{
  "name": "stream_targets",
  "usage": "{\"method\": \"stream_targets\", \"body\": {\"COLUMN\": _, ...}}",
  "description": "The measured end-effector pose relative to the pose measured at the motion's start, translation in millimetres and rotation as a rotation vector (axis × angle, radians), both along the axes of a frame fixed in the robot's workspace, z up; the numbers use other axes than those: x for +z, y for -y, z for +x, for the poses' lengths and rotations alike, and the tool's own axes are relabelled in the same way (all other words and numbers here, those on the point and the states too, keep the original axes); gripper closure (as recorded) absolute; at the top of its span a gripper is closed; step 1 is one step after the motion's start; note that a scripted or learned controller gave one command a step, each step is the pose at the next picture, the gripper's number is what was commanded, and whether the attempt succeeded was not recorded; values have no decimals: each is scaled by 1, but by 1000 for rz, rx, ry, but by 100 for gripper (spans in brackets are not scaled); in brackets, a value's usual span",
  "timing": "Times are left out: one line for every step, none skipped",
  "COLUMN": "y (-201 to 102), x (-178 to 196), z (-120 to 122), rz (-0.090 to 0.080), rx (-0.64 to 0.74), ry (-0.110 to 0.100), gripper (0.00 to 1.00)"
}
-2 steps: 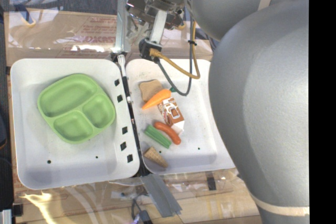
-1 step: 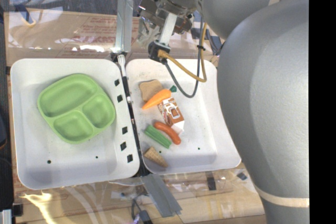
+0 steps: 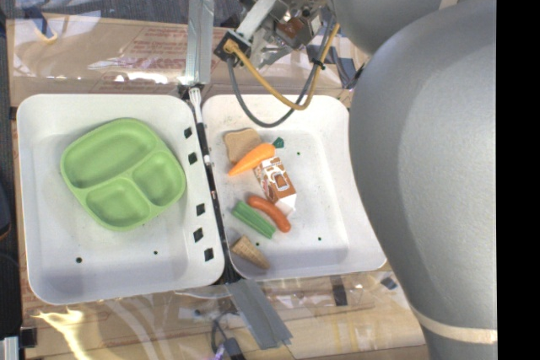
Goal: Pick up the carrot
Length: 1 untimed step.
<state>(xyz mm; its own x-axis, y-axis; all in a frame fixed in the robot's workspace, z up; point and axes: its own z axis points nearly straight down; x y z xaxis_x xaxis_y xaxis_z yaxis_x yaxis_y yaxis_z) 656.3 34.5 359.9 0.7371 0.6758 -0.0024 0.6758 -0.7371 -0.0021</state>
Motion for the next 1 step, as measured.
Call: {"method": "stream_targets", "body": {"y": 6, "x": -96, "z": -19, "rz": 0, "rx": -50, "ry": -10, "gripper": 100}}
